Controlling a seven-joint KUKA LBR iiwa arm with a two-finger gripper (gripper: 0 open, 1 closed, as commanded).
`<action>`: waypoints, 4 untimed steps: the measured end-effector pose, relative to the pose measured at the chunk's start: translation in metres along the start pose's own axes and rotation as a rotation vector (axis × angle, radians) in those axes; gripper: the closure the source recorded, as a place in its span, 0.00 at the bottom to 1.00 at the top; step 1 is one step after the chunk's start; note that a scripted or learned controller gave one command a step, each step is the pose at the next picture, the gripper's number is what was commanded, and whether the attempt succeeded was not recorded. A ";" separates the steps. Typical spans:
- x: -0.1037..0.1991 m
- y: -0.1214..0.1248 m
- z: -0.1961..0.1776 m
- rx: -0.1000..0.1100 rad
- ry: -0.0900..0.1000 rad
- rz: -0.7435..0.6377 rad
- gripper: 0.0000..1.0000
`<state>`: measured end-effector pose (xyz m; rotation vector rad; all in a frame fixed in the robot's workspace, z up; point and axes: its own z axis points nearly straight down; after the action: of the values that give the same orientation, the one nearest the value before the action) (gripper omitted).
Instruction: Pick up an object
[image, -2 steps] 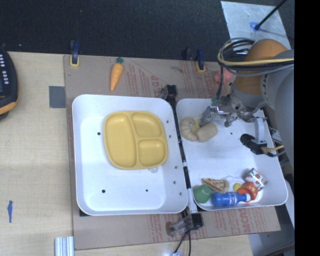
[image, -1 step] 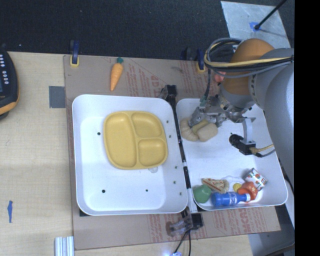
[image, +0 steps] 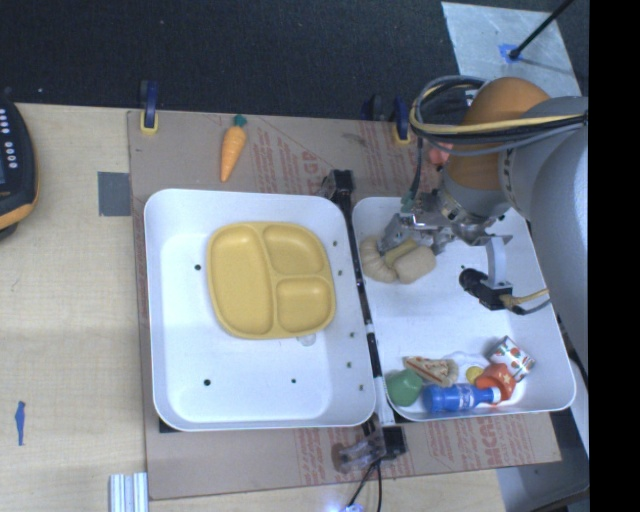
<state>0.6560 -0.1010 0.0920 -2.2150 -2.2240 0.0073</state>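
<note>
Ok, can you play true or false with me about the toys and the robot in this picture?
1. The yellow plate lies in the left bin. True.
2. The toy carrot lies in the right bin. False: it lies on the bench, beyond the left bin.
3. The gripper is over the beige lumps. True.
4. The blue bottle stands beside the plate. False: it lies in the right bin's near corner with other toys.
</note>
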 end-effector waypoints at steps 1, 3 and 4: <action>0.004 0.000 0.000 0.001 -0.003 -0.001 0.00; 0.004 -0.003 -0.001 -0.001 -0.003 0.002 0.00; -0.002 0.001 0.000 -0.003 -0.001 0.001 0.00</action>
<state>0.6565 -0.1029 0.0923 -2.2177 -2.2253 0.0041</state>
